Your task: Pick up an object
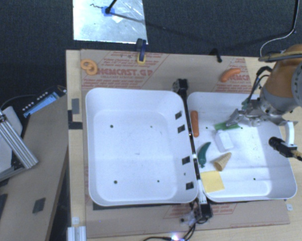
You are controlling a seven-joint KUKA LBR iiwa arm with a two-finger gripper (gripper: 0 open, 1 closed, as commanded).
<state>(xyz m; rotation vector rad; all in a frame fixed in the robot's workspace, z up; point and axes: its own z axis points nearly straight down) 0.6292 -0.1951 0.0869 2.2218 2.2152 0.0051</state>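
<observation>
- The arm was at the reaching step, low over the right bin; next it needed to settle on one item and close.
- Two bins; the left bin sat beside it.
- The gripper hung just over the green strip; whether it was parted I cannot tell.
- One each: white block, yellow square, cone, green pod, orange stick.

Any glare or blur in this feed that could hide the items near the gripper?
Camera view: the foil sheet up top glares; the right bin is evenly lit with soft shadows. The whole view is soft, so the gripper blurs into the green strip.
</observation>
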